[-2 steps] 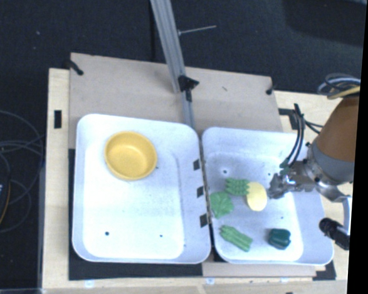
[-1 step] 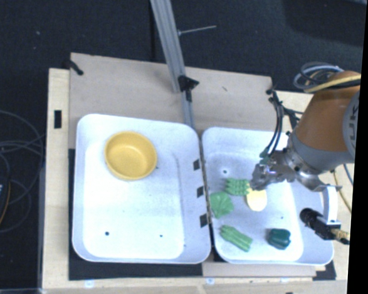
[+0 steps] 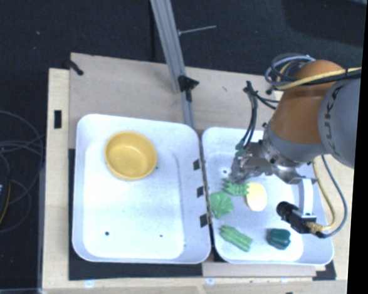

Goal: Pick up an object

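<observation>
In the right bin [image 3: 308,255], the tool [image 3: 238,176] touches a green toy [image 3: 236,189]; its opening cannot be told.

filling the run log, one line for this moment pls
pincer low in right bin | above green piece | yellow bowl in left bin

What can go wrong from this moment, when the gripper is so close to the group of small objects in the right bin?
1. The gripper sits over a tight cluster: a green leafy piece, a pale yellow object and a second green piece. It may catch two, or push them apart.
2. The cluster lies near the right bin's inner wall, so a nudged piece may wedge there.
3. The arm's cables hang low over the dark green object and may drag it.
</observation>
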You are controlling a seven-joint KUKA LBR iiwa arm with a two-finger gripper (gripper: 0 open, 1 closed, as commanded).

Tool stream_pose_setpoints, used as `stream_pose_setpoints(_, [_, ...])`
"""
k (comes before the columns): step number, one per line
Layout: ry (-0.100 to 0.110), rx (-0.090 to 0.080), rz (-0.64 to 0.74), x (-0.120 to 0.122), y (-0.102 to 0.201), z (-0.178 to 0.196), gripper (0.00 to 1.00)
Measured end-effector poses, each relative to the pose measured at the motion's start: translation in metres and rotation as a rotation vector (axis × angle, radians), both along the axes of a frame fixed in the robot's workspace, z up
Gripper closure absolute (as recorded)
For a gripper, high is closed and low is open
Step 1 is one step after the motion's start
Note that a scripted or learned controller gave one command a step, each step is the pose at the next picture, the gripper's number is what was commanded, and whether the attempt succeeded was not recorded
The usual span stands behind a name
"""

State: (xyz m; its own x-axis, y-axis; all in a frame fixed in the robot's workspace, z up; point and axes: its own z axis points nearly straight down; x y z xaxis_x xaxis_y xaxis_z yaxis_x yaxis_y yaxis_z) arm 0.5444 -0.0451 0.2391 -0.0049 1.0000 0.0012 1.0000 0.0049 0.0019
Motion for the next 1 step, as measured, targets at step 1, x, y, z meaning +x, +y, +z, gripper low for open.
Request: stream_pose_setpoints(1, [0.001,0.0,0.0,0.0074,0.0565,0.0097,1.0])
